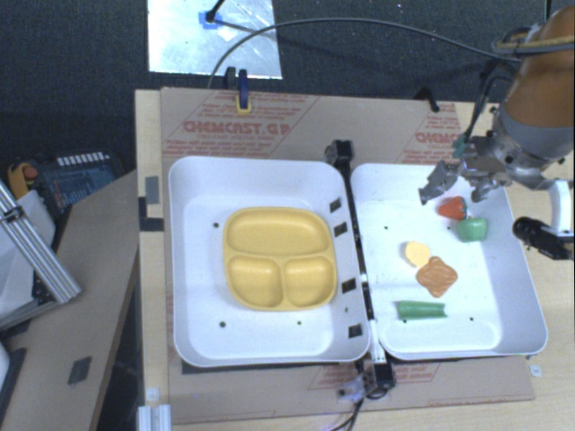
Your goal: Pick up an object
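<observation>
In the right bin (512,330) lie a red piece (452,208), a round green piece (473,230), a pale yellow piece (416,253), an orange-brown waffle-like piece (437,277) and a long green piece (420,310). My gripper (460,183) hangs above the bin's far right part, its fingers spread on either side above the red piece. Nothing sits between the fingers. The arm reaches in from the upper right.
The left bin (193,330) holds a yellow three-compartment tray (275,257). A black divider (352,250) runs between the bins. A black cable arcs over the far side of the bench, and a silver sheet (212,23) lies beyond it.
</observation>
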Controlling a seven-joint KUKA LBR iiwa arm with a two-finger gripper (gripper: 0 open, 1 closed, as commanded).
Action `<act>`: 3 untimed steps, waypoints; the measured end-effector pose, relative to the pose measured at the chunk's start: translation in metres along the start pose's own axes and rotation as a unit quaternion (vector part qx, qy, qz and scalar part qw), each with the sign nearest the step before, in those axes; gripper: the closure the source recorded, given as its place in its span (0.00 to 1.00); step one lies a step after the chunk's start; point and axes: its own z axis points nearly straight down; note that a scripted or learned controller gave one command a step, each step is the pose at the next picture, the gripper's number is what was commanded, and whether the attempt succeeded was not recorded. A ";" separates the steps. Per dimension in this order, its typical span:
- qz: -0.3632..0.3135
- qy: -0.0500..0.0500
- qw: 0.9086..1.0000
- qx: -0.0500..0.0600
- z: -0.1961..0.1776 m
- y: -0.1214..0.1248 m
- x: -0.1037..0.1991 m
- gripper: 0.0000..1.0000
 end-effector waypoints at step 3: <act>-0.001 0.000 1.000 -0.004 0.110 0.014 0.006 0.00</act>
